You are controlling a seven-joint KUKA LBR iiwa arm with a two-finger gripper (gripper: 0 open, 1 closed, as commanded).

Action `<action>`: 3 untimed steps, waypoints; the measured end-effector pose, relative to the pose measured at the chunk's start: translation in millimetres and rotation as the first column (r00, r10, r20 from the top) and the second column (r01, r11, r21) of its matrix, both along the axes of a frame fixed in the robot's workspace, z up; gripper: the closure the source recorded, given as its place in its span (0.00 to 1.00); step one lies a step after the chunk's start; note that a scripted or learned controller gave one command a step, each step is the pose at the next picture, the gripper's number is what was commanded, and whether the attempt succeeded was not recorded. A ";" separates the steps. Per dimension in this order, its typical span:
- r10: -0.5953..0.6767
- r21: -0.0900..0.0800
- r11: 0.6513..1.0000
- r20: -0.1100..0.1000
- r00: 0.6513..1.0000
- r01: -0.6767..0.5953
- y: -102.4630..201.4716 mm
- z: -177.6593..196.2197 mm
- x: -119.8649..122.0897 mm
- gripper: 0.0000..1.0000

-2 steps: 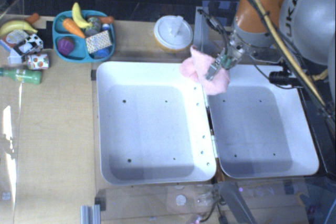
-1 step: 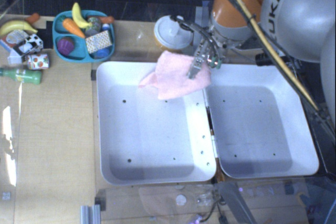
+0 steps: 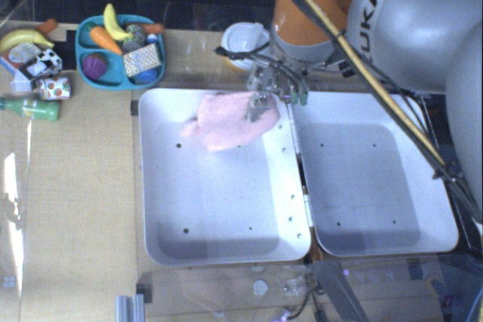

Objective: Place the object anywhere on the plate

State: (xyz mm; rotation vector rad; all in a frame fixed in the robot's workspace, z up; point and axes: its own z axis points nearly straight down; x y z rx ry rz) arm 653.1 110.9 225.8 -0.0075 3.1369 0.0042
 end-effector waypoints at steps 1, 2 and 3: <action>0.001 0.000 1.000 0.000 1.000 -0.001 56.5 -6.0 -8.0 1.00; 0.001 0.001 1.000 0.002 1.000 -0.001 106.8 -0.6 -2.6 1.00; 0.001 0.001 1.000 0.003 1.000 -0.001 106.6 -0.1 -2.4 0.00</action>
